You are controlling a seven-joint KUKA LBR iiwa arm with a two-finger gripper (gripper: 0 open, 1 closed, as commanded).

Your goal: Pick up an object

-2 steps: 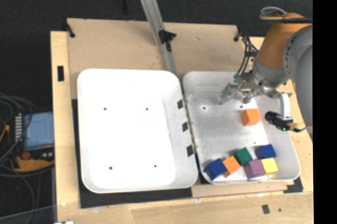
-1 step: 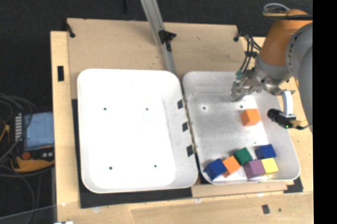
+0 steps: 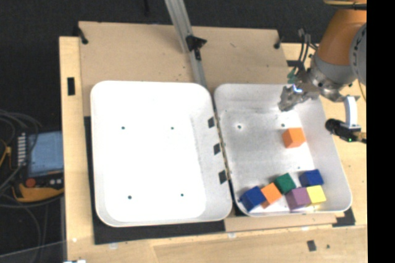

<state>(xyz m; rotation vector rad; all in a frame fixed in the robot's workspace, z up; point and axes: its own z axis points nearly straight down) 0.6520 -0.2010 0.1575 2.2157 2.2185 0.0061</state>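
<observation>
Nothing had been picked up yet. The gripper point(image 3: 287, 99) was seen above the right bin point(image 3: 247, 108), its state impossible to tell, near the lone orange cube point(image 3: 294, 137), which lay ungrasped.

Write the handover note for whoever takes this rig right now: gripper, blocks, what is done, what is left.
Gripper: over the upper part of the right bin, nothing seen in it; whether it is open or shut cannot be read from this view.
Blocks: all in the right bin. A lone orange block lies just below the gripper. Along the bottom edge sit a blue block, a second orange block, a green block, a purple block, a yellow block and another blue block.
Done: no pick yet.
Left: grasp and lift one block; the lone orange one looks nearest and least crowded.
</observation>
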